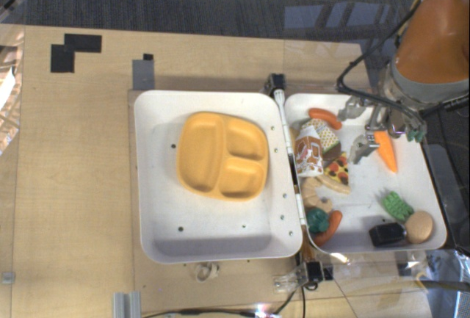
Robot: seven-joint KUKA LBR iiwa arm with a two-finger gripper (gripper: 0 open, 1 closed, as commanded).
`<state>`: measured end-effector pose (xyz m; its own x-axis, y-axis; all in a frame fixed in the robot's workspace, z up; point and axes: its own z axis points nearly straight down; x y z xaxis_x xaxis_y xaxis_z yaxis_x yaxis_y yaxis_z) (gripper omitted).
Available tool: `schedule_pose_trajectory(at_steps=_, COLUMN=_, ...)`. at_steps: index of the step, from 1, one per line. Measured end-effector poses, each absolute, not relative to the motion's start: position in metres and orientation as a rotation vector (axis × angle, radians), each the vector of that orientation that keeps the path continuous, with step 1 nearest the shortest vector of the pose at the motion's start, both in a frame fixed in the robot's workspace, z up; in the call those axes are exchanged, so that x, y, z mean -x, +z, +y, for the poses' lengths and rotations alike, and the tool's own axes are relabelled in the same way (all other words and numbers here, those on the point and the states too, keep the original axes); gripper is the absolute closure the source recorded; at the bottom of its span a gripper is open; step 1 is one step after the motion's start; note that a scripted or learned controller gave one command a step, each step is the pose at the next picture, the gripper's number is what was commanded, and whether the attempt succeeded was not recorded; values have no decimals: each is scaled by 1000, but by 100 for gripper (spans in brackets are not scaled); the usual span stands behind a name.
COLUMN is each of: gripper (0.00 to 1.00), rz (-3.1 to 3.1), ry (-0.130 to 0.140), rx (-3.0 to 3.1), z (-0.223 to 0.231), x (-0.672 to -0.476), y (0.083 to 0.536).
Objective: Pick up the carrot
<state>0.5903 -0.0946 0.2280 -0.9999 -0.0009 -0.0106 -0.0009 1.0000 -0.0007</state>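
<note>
camera view looks down on my gripper point(374, 134) hanging in the right bin point(433, 184) with its fingers spread wide — nothing between them. the carrot point(386, 150) lies just beside my fingertips, touching or nearly so, tip pointing away from my wrist. past my fingers sit a sausage point(324, 117) and a small carton point(309, 149). farther off, the left bin point(150, 170) holds a yellow divided plate point(222, 155).
</note>
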Motion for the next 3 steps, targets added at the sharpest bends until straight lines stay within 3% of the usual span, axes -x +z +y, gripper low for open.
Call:
schedule_pose_trajectory(at_steps=1, gripper=0, rz=3132, ry=-5, rx=70, z=-176, x=-617, y=188)
schedule_pose_trajectory(at_steps=2, gripper=0, rz=3115, ry=-8, rx=227, z=-207, x=-630, y=90)
schedule_pose_trajectory(at_steps=3, gripper=100, rz=3105, ry=-12, rx=233, z=-205, x=-633, y=104)
